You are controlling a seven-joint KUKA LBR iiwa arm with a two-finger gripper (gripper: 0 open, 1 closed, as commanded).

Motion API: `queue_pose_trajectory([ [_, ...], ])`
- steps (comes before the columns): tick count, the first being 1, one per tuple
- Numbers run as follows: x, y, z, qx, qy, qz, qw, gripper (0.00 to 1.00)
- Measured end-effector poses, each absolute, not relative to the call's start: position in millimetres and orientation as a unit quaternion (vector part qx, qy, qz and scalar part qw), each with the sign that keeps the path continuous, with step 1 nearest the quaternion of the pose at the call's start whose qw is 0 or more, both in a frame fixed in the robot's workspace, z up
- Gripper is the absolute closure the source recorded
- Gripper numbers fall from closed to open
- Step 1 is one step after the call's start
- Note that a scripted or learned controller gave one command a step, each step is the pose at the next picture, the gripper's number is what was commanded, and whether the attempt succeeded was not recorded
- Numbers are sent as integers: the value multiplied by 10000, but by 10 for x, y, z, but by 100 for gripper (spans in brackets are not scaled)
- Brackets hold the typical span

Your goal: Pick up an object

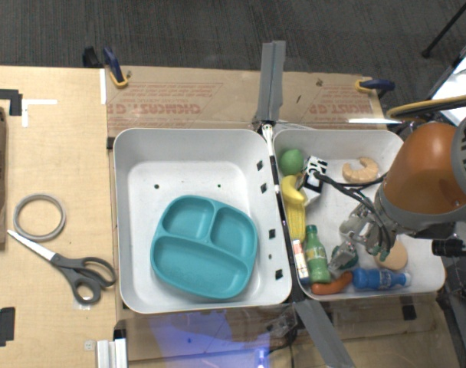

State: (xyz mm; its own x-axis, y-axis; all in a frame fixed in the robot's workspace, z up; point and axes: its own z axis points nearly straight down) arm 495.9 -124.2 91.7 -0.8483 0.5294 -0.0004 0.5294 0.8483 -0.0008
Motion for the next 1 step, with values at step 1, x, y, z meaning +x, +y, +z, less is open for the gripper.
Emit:
queue_pose_trajectory([
  [1, 5979, -1660, 927, 2843, 9587, -3, 21, 0],
])
